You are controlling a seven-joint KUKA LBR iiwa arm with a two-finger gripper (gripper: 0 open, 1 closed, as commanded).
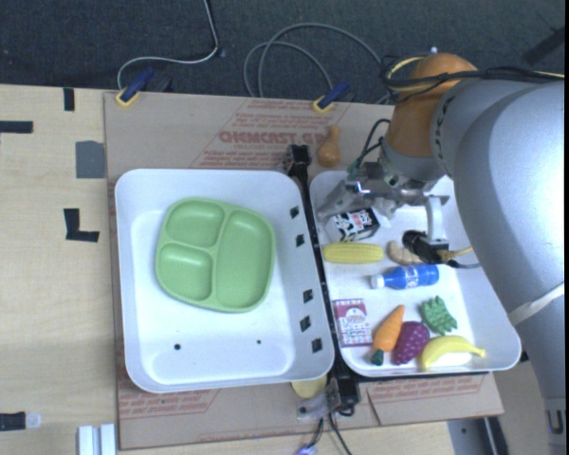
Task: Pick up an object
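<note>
While toys (pixel 398 335) fill one bin (pixel 498 335), another holds a plate (pixel 216 254).

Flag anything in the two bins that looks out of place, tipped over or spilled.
Nothing is spilled or damaged. The blue bottle lies on its side in the right bin, among toy foods, and the small black-and-white carton lies tilted beneath the hand. The green plate sits flat in the left bin.

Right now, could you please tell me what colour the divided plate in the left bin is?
The divided plate is light green, seen clearly in the camera view.
</note>
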